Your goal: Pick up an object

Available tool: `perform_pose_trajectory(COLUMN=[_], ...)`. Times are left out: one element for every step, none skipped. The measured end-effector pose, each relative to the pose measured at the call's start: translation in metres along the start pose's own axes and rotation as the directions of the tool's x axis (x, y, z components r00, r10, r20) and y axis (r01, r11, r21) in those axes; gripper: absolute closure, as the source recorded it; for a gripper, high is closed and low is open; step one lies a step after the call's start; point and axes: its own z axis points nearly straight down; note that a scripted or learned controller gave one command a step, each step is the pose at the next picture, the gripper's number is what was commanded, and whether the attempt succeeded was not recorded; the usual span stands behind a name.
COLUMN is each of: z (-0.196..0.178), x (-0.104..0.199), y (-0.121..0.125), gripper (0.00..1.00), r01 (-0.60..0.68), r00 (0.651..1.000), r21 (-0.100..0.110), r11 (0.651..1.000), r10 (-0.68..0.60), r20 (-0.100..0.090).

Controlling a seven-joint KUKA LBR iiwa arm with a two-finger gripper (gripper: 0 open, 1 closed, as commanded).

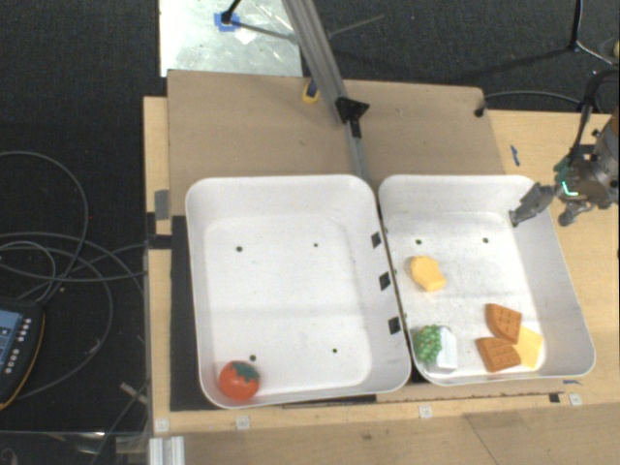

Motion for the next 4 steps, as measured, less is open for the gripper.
perform_pose_trajectory(z=[-0.002,0.054,0.116,0.157], x=[0.0,-0.009,-0.01,-0.01], y=[0.001,0.004,0.008,0.008], gripper=[0.0,0.0,0.0,0.0], r01=[0.001,-0.005,-0.004,-0.004], r00=[1.0,1.0,1.0,1.0], r21=[-0.003,0.002,0.002,0.001], r11=[1.0,1.0,1.0,1.0], r10=[-0.001,0.005,0.004,0.004], r20=[0.001,0.001,0.0,0.0])
